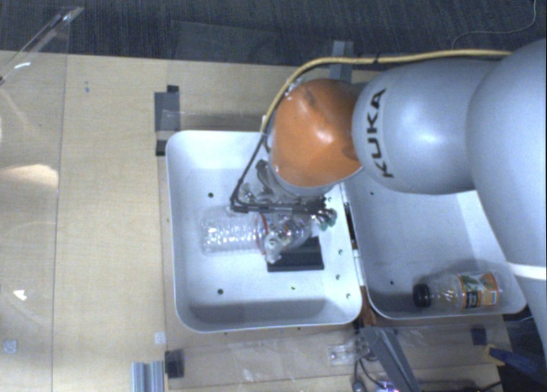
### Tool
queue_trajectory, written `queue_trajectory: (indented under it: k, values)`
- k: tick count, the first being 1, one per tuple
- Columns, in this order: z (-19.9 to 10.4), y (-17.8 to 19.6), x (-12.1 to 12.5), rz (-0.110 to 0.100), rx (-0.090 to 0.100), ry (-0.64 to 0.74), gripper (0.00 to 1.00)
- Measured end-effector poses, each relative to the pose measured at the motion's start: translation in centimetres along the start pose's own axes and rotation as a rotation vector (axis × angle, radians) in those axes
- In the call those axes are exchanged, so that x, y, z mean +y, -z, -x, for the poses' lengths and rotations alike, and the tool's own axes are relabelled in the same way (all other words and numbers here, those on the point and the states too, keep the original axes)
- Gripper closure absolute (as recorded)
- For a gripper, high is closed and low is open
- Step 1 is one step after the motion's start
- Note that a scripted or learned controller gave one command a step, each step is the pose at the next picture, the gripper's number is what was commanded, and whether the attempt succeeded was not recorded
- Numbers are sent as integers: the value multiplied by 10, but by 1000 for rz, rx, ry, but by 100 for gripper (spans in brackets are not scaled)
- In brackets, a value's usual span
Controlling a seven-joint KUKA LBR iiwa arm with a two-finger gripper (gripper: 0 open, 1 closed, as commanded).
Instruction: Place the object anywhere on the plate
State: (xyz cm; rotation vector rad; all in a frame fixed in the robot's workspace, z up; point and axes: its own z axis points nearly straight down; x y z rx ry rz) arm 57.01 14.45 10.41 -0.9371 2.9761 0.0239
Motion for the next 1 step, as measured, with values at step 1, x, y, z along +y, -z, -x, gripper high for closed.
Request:
queue_trajectory:
  k: [1]
  values:
    - [4, 12, 0, -2, -13, -5, 100]
